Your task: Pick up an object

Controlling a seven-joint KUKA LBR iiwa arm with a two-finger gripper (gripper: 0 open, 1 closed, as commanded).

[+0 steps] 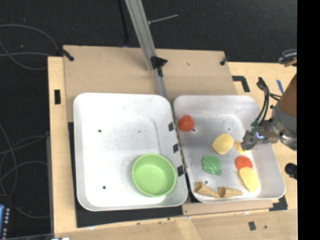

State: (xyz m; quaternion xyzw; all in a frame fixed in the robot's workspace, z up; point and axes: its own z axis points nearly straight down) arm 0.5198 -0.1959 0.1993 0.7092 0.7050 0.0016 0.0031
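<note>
The right bin (227,105) holds several small things. A red ball (186,123) lies near its left wall. A pale yellow lump (223,144) sits in the middle, with a green leafy piece (212,164) just below it. A red-and-yellow piece (247,174) lies toward the bin's right side, and two tan cones (216,190) rest along the front wall. My gripper (249,139) hangs low over the right part of this bin, just right of the yellow lump and above the red-and-yellow piece. I see nothing clearly held in it.
The left bin (115,119) holds a green bowl (154,174) in its front right corner. A grey metal pole (143,31) slants from the top down to the gap between the bins. The arm (285,116) enters from the right.
</note>
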